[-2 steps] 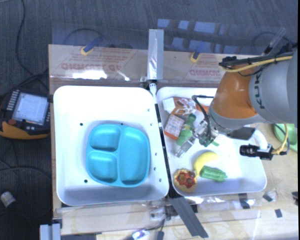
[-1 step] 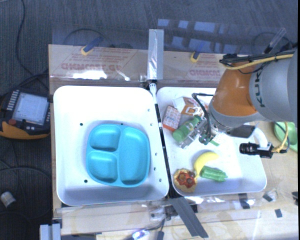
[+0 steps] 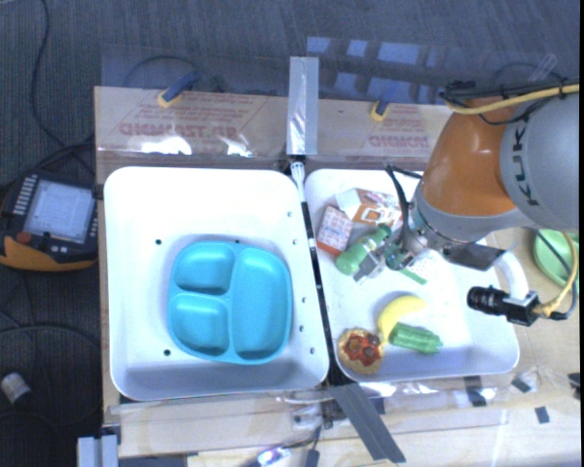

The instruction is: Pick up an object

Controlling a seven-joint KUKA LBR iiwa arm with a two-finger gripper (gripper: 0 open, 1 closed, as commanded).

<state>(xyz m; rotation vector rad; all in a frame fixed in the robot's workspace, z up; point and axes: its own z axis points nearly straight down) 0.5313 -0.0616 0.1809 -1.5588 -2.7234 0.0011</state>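
The jaws (image 3: 387, 256) sit low in the right bin (image 3: 487, 358), right against a green bottle (image 3: 360, 251) lying among snack packets (image 3: 355, 217). Whether they are released or clenched I cannot tell; the wrist hides them. The bottle lies tilted and crowded by the packets, so a closing grip could likely slide off its rounded side or pinch a packet edge instead. A banana (image 3: 401, 310), a green pepper (image 3: 415, 339) and a reddish piece of food (image 3: 360, 348) lie well clear, nearer the front. The left bin (image 3: 136, 202) holds a blue tray (image 3: 231, 300) (not in play).
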